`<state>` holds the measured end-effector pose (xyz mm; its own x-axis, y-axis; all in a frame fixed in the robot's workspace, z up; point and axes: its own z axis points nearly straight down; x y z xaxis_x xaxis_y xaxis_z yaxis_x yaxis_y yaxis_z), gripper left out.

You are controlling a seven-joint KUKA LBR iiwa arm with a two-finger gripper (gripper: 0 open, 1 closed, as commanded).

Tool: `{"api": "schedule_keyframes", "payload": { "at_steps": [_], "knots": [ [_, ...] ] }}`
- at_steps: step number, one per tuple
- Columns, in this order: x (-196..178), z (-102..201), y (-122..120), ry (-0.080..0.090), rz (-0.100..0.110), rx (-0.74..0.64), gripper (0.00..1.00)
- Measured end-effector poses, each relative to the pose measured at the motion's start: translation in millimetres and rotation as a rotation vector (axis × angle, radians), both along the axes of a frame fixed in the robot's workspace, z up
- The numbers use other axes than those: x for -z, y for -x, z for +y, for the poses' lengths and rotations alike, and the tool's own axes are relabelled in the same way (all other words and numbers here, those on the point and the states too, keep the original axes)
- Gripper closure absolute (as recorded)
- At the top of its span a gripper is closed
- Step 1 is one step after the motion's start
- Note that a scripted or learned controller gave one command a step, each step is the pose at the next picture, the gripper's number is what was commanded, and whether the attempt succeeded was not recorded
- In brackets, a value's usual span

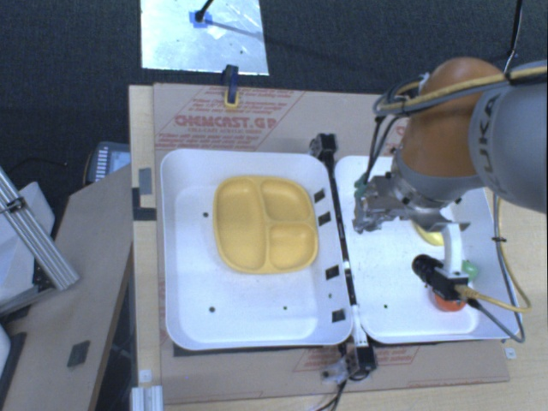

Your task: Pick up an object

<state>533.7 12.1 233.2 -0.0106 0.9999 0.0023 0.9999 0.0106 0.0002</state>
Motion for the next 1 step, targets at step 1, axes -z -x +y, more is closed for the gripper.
{"api": "schedule_keyframes", "payload": {
  "at_steps": [1],
  "knots": [
    [-0.9,52.1,-1.2,0.0,-0.001,0.0,1.0]
  ]
}}
